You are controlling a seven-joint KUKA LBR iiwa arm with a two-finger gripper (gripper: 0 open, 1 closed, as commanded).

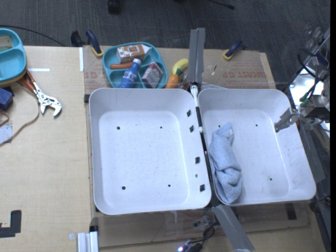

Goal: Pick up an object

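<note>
A crumpled grey-blue cloth (226, 161) lies in the right bin (273, 101), against its left wall and reaching down to the front corner. The left bin (142, 101) stands beside it. My gripper (286, 121) hangs at the right bin's right rim, well to the right of the cloth and apart from it. It is small and partly merged with the arm's hardware at the view's right edge. Nothing shows in its grasp.
Behind the bins a teal tray (112, 72) holds toy food and a blue bottle (129, 73). A banana (180, 65) and clamps lie near a grey post (196, 51). A wrench (47, 103) and a blue bowl (10, 54) are on the table to the left.
</note>
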